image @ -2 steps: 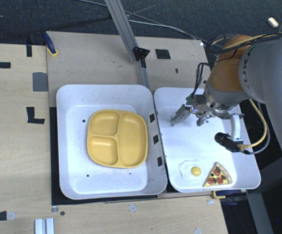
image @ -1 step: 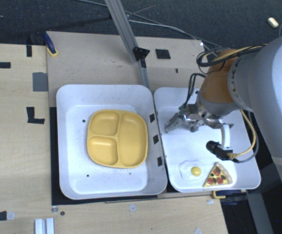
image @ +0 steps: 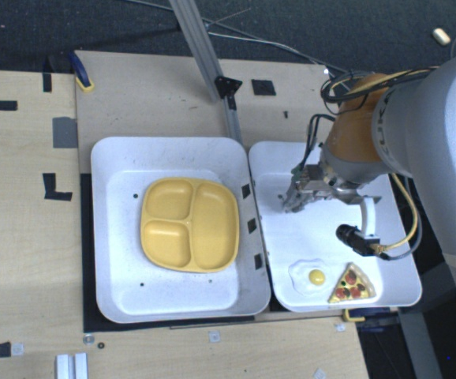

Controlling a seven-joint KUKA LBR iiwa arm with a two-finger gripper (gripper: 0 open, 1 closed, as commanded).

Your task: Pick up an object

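Overhead slanted view of a wooden tabletop w/ two white bins. Right bin: pizza slice toy at near edge, long axis near-left to far-right, tip pointing far-right; fried egg toy just left of it. Robot hand low over bin's far-left part, holding nothing; finger gap can't be told. Left bin holds yellow divided plate. Dark carpet beyond tabletop.
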